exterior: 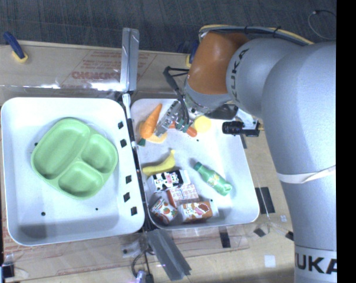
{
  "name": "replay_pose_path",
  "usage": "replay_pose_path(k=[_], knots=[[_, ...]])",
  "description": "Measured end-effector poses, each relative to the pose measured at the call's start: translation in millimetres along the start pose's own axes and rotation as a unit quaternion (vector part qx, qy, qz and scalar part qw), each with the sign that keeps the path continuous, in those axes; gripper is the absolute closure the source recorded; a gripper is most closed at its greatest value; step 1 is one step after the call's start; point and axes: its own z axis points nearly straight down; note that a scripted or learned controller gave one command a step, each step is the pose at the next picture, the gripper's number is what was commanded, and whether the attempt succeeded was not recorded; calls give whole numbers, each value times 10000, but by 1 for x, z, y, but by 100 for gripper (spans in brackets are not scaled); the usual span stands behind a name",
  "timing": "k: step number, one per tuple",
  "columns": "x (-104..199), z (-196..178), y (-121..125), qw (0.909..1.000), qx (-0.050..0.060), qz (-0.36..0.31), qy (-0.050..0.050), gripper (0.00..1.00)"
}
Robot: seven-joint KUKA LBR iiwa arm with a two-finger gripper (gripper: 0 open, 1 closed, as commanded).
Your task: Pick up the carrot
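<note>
The orange carrot (pixel 150 122) lies tilted at the far left of the right bin (pixel 240 175), its tip pointing up toward the back wall, resting partly on a pale orange slice. My gripper (pixel 169 121) hangs just right of the carrot, close beside it, low over the bin's back part. Nothing shows between its fingers that I can make out. The grey arm with its orange band (pixel 216 61) reaches in from the right above it.
Also in the right bin lie a yellow banana (pixel 158 165), a green bottle (pixel 213 178), a yellow round piece (pixel 202 124), a small red piece (pixel 191 131) and several printed packets (pixel 181 202). The left bin (pixel 25 217) holds a green divided plate (pixel 75 157).
</note>
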Motion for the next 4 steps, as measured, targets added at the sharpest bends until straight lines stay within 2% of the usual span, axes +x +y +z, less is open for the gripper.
replay_pose_path(k=[1, 2, 3, 4], knots=[[13, -47, -18, 9884, -8, -1518, 8, 100], [13, -47, -18, 9884, -8, -1516, 8, 0], [-6, 13, -6, 9964, -49, -851, -27, 0], [-7, 4, -6, 9962, -42, -865, -46, 100]])
